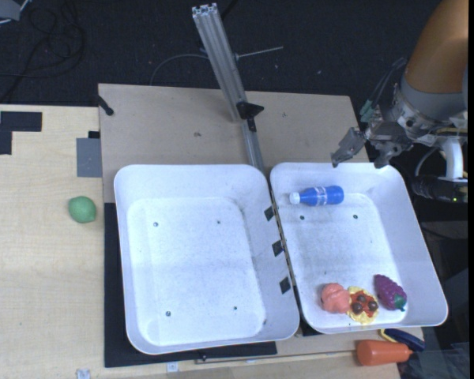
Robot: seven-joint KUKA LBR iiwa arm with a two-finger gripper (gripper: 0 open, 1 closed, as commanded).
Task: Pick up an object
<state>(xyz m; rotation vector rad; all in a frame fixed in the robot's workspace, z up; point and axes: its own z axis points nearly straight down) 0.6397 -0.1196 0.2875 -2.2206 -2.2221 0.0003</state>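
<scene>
1. We are hovering our gripper (362, 150) over the far rim of the right bin (426, 243), with nothing between the fingers; they are standing apart, one dark fingertip to the left and one to the right, so we are reading them as open.
2. We are judging the task as barely begun: no object is lifted, and every candidate is lying in the bin.
3. The blue bottle (319, 196) is lying on its side just below and slightly left of the fingers, the nearest thing to grasp.
4. Well below the fingers, at the bin's near edge, the orange fruit (334, 297), the small yellow toy (363, 305) and the purple grapes (389, 291) are sitting close together.
5. What is left, as we are judging it: descending, closing on one object, and lifting.
6. We are struggling to make out the fingertips against the dark background, and the arm is cut off at the frame's right.
</scene>
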